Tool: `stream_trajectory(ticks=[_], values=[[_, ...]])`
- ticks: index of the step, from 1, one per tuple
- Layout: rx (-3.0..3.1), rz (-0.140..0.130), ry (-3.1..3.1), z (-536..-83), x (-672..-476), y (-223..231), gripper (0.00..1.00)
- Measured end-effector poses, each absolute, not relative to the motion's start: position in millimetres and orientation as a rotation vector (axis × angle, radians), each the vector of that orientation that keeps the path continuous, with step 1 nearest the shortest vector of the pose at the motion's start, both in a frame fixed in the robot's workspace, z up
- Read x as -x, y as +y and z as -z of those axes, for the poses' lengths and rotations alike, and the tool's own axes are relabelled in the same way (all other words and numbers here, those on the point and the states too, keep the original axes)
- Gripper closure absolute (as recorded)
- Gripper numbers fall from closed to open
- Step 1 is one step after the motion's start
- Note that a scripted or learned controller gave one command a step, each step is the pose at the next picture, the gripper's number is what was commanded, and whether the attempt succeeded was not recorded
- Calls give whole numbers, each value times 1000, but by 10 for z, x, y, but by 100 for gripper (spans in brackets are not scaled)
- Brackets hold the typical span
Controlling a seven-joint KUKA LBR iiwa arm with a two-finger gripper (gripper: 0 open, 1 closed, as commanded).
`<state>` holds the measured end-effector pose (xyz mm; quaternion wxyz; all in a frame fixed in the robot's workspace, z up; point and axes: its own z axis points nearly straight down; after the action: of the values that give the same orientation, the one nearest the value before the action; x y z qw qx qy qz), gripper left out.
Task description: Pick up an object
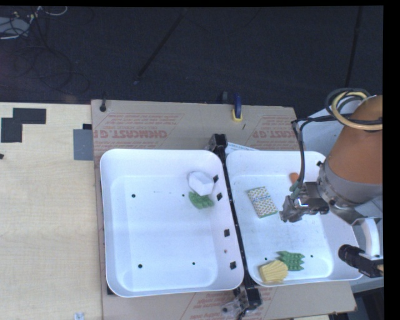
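Camera view: patterned packet [262,201] just beside tool [291,214]

Robotics laboratory bench: cardboard sheet [187,128] under two white bins [119,219], loose cables [37,15], dark backdrop.

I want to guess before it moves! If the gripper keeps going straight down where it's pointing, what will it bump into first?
Probably just the bare white floor of the right bin. The gripper hangs beside the patterned pad, apparently not over it, though depth is hard to judge.

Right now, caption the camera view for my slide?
Gripper hangs over the right bin, beside a patterned packet.
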<state>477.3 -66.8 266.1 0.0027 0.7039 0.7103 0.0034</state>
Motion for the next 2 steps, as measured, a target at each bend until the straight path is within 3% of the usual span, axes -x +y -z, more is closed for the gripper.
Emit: stream_trajectory(ticks=[1,2], values=[[-2206,-17,2223,-4139,-4772,-289,100],[-2221,10,2232,-3347,-4753,316,100]])
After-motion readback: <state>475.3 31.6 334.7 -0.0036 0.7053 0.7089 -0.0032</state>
